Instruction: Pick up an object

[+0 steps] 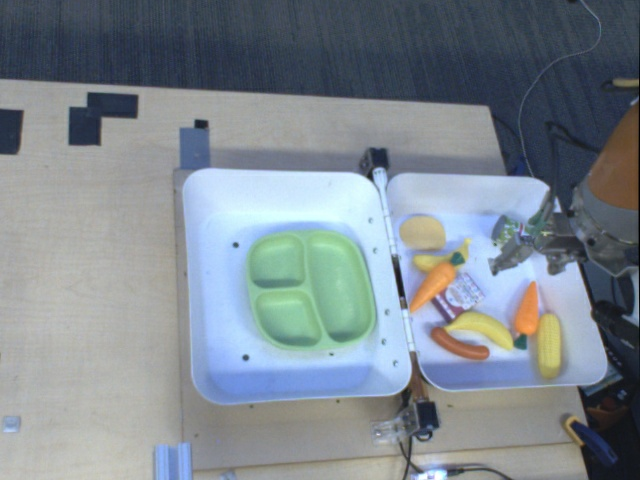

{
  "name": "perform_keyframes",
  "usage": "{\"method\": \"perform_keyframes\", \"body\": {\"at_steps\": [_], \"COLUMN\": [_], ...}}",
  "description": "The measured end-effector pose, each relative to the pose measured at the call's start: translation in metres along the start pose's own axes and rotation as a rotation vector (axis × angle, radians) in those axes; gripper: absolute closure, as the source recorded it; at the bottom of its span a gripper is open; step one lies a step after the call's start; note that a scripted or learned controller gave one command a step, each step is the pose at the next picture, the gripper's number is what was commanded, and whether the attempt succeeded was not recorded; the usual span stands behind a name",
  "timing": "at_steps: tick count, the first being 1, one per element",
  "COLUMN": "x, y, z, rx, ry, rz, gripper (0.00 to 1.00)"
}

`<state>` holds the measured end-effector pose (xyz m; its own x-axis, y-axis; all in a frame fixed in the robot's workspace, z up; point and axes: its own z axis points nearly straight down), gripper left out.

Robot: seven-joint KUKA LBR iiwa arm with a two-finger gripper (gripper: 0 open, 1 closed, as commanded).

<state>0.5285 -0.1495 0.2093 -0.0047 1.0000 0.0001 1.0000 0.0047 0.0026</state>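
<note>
Nearest the camera, along the front of the right bin (500,380), lie a red sausage (461,344), a banana (484,328) and, at the right end, a corn cob (548,345). They lie flat and loosely scattered, which suggests they were tipped in as a mixed pile of candidates for picking. Any of them could be the object the task asks for.

Just behind them, a small carrot (526,309) stands almost on end near the right wall, and a small wrapped packet (462,292) sits near the middle of the bin. A larger carrot (436,281) slants across the left side, its green top touching a small yellow piece (431,262). Farther back is a round yellowish bun (422,232).

In the left bin (215,278), a green divided plate (310,288) sits in the middle, all three hollows bare. It probably waits there as the drop-off place.

At the far right of the right bin, the claw (522,243) hangs over bare floor, with nothing visibly between its fingers. Whether it is spread or closed cannot be told. It sits apart from the toys, with the small carrot the nearest, so it probably has no grasp yet.
</note>
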Motion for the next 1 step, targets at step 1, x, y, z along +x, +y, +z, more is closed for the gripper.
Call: {"method": "perform_keyframes", "body": {"at_steps": [1], "x": [-0.044], "y": [-0.0054], "z": [0.1146], "rx": [-0.001], "ry": [-0.001], "rz": [0.001], "gripper": [0.0]}}
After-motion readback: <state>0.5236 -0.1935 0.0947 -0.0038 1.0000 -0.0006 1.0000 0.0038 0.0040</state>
